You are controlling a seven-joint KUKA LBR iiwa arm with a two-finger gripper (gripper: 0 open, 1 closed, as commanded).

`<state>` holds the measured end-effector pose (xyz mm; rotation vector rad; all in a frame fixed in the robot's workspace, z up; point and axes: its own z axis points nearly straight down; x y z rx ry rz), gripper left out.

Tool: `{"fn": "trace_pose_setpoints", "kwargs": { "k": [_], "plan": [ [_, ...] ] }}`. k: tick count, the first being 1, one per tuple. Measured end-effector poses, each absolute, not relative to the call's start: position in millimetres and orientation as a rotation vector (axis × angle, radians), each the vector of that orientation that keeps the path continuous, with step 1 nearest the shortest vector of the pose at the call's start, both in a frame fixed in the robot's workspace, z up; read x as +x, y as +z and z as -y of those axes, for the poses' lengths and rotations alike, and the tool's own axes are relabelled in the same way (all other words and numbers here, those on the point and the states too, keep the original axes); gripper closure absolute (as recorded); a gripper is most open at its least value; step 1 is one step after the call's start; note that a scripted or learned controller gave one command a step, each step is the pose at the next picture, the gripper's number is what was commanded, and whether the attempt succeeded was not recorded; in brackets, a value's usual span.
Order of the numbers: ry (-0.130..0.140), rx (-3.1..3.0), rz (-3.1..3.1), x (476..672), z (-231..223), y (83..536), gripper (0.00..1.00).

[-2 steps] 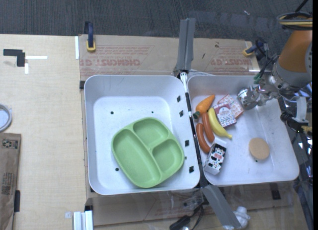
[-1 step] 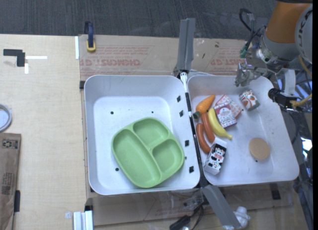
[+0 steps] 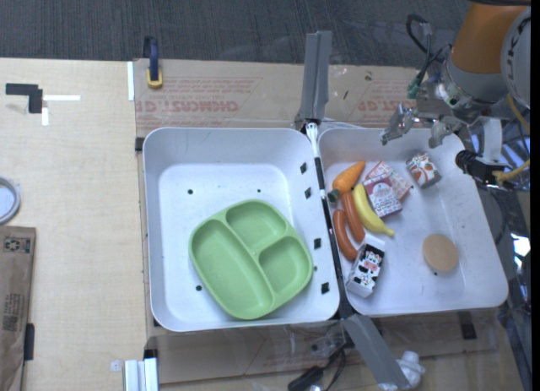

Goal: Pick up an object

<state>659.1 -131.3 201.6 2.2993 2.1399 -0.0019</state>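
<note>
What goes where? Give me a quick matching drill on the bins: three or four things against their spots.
Things:
1. green plate
2. banana
3. round cookie
4. small can

Places:
A. right bin, far side, near the tool
B. left bin
C. right bin, open floor on the right
D. right bin, beside the carrot

Pairs: 1-B, 2-D, 3-C, 4-A

Light wooden table (image 3: 67, 161), brown cardboard sheet (image 3: 228, 98) with red print behind the bins, blue-and-yellow clamp (image 3: 152, 62) at its left corner, black bracket (image 3: 25, 95) far left, brown paper bag (image 3: 15, 292) at left edge, dark floor (image 3: 211, 1) beyond
</note>
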Motion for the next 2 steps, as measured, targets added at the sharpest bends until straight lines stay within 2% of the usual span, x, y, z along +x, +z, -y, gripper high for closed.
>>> {"fn": "trace_pose_setpoints", "kwargs": {
  "k": [1,2],
  "plan": [
    [-0.001,2.376,-2.060,639.8,204.1,101.8,0.00],
    [-0.003,2.373,-2.059,639.9,205.3,111.0,1.00]
  ]
}}
